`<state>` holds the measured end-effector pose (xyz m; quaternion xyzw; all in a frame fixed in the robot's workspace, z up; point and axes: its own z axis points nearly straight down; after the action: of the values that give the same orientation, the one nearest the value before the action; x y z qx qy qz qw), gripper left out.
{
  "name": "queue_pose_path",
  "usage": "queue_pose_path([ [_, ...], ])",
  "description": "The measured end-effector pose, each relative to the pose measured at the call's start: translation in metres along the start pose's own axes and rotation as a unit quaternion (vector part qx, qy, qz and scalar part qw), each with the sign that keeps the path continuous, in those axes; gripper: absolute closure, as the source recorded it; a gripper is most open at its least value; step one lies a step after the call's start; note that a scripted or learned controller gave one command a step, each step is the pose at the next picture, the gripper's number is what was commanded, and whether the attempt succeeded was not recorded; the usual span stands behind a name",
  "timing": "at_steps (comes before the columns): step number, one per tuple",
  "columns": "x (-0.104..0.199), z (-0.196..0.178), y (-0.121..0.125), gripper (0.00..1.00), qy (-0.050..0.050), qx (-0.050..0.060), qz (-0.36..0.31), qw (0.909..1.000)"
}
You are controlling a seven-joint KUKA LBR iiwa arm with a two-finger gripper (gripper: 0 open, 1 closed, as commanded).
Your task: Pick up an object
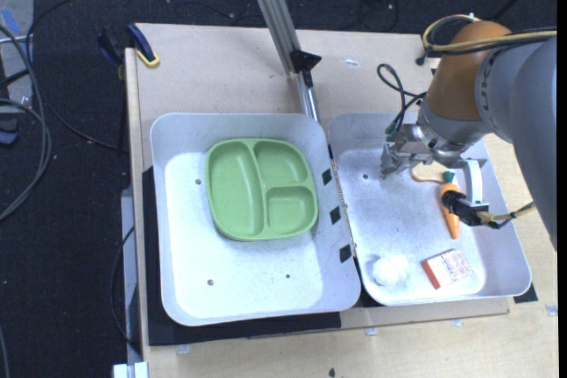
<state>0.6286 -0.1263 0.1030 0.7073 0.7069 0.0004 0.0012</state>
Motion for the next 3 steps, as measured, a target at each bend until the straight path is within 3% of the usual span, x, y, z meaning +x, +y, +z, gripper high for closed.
queue_pose_path([
  [3, 0.005, -0.129, 0.014, 1.0, 0.0, -0.002, -0.002, 1.0],
])
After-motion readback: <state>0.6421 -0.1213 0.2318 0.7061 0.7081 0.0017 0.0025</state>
